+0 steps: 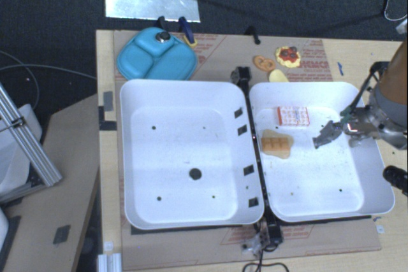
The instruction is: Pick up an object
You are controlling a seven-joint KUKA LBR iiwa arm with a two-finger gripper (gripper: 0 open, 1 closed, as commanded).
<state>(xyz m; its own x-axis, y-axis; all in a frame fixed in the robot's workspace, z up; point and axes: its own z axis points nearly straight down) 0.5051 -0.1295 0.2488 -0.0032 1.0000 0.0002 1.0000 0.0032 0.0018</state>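
While the gripper (326, 136) hangs over the right bin (376, 200), fingers parted and holding nothing, two candidates lie to its left. Item one: tan waffle-like piece (277, 144), near the bin's inner wall; likely light, stiff, textured; best taken across its short sides. Item two: small red-and-white packet (292, 116), just behind it; flat, probably slippery, harder to pinch.

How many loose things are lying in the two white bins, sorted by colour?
Red-and-white: 1, the small packet in the right bin.
Tan: 1, the waffle-like piece in the right bin.
Dark: 1, the small disc in the left bin.
Total: 3
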